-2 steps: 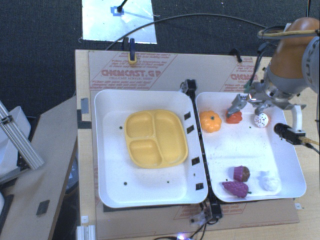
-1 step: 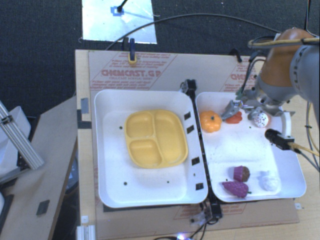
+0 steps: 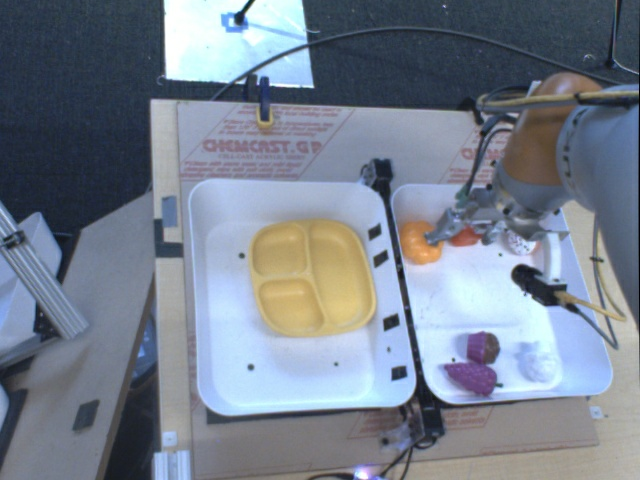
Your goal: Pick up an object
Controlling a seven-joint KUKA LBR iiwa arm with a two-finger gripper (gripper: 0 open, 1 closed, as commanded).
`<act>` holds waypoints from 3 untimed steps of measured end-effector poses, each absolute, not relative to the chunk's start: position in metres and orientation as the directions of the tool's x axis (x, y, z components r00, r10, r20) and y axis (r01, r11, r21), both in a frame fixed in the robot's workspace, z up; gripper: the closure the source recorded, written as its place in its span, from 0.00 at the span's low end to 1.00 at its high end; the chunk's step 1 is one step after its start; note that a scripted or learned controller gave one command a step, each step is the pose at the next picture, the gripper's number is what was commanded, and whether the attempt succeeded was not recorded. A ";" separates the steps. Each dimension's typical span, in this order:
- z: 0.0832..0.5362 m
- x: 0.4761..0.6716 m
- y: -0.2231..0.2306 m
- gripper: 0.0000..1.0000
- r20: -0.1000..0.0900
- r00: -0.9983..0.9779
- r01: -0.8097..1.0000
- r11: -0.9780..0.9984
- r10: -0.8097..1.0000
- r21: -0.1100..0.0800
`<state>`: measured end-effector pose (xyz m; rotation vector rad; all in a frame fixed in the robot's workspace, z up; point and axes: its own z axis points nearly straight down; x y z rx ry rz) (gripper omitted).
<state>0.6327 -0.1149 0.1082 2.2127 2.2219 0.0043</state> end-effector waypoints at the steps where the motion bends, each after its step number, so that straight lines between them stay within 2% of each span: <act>1: 0.123 0.635 -0.116 1.00 -0.005 -0.005 1.000 0.005 1.000 0.017; 2: 0.169 0.631 -0.111 1.00 0.000 -0.005 1.000 0.005 1.000 0.005; 3: 0.234 0.635 -0.112 1.00 -0.002 -0.006 1.000 0.006 1.000 0.009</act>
